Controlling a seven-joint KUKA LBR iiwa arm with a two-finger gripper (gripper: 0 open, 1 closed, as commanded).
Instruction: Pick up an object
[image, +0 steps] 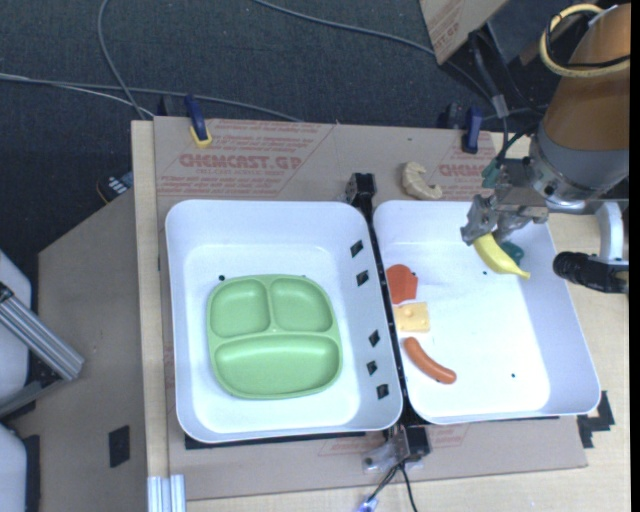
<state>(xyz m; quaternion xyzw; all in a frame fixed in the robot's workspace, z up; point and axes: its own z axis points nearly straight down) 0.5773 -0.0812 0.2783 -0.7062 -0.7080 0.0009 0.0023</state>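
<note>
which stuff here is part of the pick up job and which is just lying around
In the job:
- gripper, fingers at the banana
- yellow banana under it, in the right bin
- other pickable toys: red piece, cheese slice, sausage

Lying about:
- green divided plate in the left bin
- beige piece on the board behind the bins
- blue clamps

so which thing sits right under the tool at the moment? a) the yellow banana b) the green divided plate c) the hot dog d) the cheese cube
a: the yellow banana lies in the right bin directly below the tool, at its tip, while the hot dog and cheese cube sit nearer that bin's left wall and the green divided plate is in the left bin.
</note>
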